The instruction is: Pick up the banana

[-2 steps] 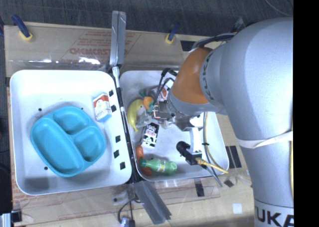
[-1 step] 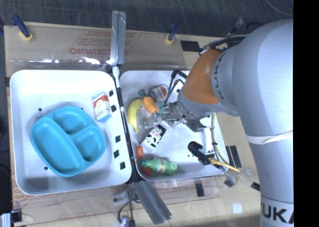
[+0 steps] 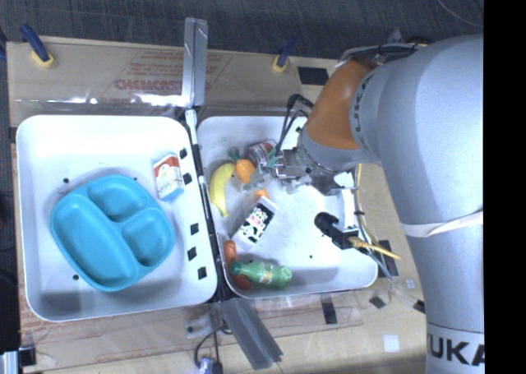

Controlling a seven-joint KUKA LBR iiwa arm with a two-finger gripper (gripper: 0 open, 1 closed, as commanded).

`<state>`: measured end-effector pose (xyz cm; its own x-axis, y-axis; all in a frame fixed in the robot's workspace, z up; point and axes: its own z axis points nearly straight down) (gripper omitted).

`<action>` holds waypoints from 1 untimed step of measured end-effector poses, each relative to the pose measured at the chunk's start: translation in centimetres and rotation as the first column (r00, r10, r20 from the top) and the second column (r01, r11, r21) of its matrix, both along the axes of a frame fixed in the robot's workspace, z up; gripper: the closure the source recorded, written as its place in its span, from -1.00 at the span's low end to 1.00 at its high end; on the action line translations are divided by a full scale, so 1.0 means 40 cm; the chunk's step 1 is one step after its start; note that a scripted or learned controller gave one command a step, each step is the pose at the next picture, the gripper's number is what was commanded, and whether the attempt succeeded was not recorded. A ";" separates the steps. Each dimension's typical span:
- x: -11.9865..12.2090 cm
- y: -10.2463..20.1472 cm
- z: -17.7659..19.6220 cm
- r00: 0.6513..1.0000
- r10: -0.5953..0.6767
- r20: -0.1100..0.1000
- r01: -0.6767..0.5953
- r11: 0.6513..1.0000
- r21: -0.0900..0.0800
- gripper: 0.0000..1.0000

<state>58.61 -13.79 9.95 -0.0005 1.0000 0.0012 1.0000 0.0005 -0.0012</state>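
We judge that the approach step is in hand: the grey arm [image 3: 427, 159], smooth and rounded with its orange band, reaches over the right bin [image 3: 349, 278], and the pincer [image 3: 275, 168] hangs low near the bin's middle. How it stands we cannot tell, because its end is small and mixed with the clutter; we see nothing clearly held in it.

The tabletop [image 3: 99, 68] is pale brown board. The two bins are shallow white plastic with rounded corners. In the left bin [image 3: 49, 142] lies a blue divided tray [image 3: 111, 231], glossy and smooth, and at its 1 o'clock a small red-and-white carton [image 3: 168, 177].

The banana [image 3: 219, 187], yellow, curved and matte, lies at the 9 o'clock side of the right bin, just beside the wall, not lifted. From the pincer it is at 8 o'clock, near. A small orange item [image 3: 244, 169] touches its upper end. A green bottle [image 3: 261, 274] lies at 6 o'clock.

Next, we think, the pincer must move toward 8 o'clock, descend across the banana's narrow width and avoid the orange neighbour.
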 end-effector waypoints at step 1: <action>0.153 -0.047 -0.027 1.000 -0.010 -0.012 0.010 1.000 0.001 -1.00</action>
